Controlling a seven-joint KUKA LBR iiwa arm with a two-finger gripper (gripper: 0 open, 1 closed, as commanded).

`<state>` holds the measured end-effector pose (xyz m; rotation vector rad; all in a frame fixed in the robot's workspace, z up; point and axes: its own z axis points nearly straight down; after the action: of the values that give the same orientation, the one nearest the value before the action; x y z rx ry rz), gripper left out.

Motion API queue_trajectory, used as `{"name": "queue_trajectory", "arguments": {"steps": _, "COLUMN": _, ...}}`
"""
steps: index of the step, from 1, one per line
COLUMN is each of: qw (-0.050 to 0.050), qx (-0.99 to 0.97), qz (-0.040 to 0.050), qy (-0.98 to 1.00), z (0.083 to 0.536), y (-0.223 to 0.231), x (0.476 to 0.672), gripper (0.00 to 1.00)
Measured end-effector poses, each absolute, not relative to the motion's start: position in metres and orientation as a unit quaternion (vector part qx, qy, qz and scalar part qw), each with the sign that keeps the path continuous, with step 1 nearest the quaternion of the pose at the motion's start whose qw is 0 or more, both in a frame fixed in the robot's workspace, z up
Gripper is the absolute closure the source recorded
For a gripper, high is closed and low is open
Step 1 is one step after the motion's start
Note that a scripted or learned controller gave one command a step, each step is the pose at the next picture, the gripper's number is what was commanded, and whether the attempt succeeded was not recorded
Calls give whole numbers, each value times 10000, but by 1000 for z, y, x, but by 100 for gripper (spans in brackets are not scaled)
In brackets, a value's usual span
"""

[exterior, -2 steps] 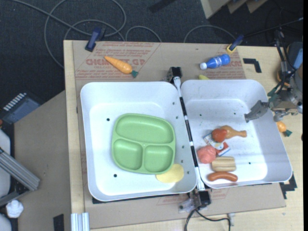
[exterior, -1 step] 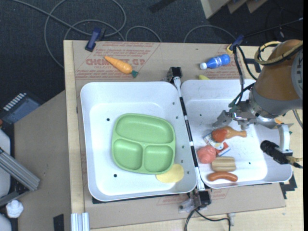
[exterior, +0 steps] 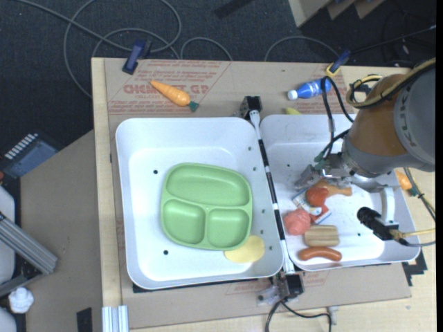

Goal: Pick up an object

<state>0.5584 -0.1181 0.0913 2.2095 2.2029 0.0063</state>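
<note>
My gripper hangs low over the middle of the right bin, under the grey and orange wrist. Just below it lies a red round toy with an orange piece at its right side; I cannot tell whether they touch. A pink toy lies to the front left of the red one. In front of these sit a tan block and a red-orange sausage.
The left bin holds a green divided plate and a pale yellow piece at its front right. A toy carrot and a blue-white bottle lie on the bench behind the bins. Cables run by the right bin.
</note>
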Motion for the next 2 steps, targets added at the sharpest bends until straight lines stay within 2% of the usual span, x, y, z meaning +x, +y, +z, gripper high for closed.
{"name": "queue_trajectory", "arguments": {"steps": 1, "qw": 115, "qx": 7073, "qz": 43, "qy": 7068, "z": 91, "y": -96, "x": 539, "gripper": 0}}
{"name": "queue_trajectory", "arguments": {"steps": 2, "qw": 111, "qx": 7074, "qz": 48, "qy": 7067, "z": 91, "y": -95, "x": 534, "gripper": 0}}
